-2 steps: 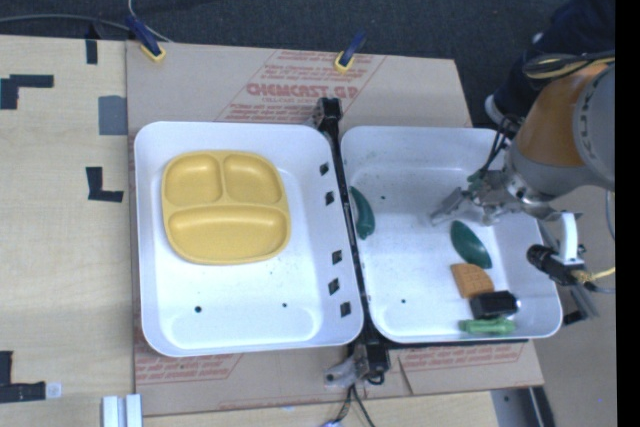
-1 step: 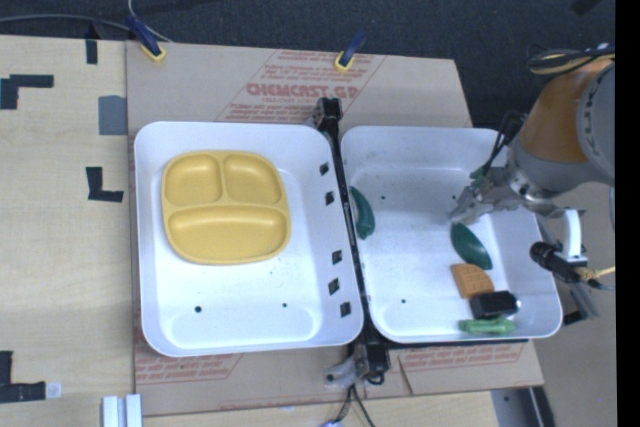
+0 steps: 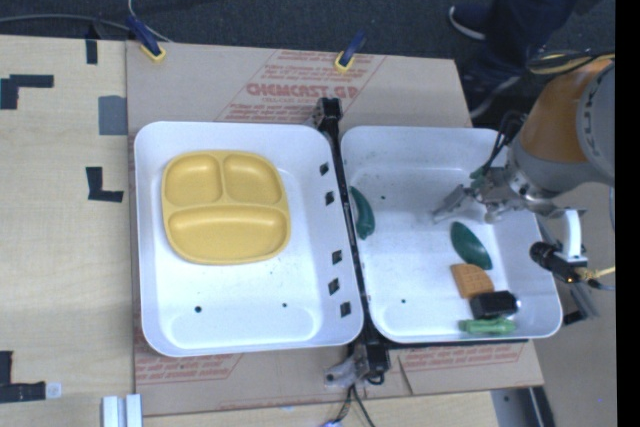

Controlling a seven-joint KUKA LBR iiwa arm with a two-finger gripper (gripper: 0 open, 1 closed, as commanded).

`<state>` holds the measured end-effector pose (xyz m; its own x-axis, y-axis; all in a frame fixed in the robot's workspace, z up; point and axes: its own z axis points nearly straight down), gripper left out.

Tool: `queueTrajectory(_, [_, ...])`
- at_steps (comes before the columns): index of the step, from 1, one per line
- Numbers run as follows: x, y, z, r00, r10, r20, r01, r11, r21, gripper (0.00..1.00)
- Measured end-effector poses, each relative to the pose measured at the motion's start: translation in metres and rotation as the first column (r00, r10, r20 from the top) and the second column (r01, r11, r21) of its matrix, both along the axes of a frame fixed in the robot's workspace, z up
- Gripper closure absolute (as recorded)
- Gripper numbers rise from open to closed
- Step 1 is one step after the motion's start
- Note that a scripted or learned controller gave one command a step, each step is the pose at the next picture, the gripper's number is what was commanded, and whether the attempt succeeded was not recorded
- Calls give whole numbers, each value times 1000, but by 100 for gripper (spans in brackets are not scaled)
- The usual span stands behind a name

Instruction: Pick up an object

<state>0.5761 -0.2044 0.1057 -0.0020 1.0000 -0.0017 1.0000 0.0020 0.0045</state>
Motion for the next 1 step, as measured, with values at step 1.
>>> queueTrajectory(1, [52, 26, -20, 1000, 1, -1, -1, 1000, 1, 0])
